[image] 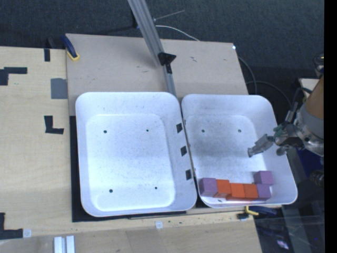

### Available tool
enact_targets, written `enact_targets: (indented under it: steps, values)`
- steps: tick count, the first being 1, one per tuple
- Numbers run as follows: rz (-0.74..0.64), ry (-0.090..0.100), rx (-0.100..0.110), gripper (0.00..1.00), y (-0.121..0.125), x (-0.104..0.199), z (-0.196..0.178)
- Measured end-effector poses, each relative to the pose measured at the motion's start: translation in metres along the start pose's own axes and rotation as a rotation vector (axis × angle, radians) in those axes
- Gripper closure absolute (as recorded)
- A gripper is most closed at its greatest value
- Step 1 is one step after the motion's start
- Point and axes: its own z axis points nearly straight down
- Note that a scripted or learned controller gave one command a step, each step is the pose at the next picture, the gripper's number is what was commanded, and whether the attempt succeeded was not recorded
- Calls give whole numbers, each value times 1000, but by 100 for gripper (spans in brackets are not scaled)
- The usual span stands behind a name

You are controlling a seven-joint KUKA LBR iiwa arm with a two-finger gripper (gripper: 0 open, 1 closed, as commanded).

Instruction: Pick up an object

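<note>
At the right edge of the frame, low-middle: grey KUKA arm with orange band is reaching in over the right bin's rim.
Gripper: two-finger gripper [268, 144] is hanging over the right side of the right shallow white plastic bin [210, 105]; one grey finger [257, 147] is pointing left and down, a second prong is showing just to its right, so they look spread apart with nothing between them.
Targets: row of small blocks is lying along the lower wall of the right bin, lower right of the frame: purple cube [209, 186], orange blocks [238, 190] touching it, two more purple cubes [264, 184] stacked or butted at the row's right end (can't tell which).
Gap: gripper is sitting above the blocks in the picture, near but apart from them.
Left bin: left shallow white plastic bin [84, 109] is sitting just beside the right one.
Doing it well: judging that the left-end purple cube is offering the freest side; blocks are touching each other and hugging the wall, so fingers should be straddling across the row's short axis, coming straight down, avoiding the rim.
Risk: closing along the row would likely be jamming on neighbours or pushing cubes into the corner.
</note>
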Motion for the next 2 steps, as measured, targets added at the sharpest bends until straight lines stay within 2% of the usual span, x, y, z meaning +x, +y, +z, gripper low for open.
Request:
enact_targets:
  steps: [1,2]
  values:
    - [-2,-6,-11,0,60,-10,-88]
    - [1,-3,0,0,57,-10,-84]
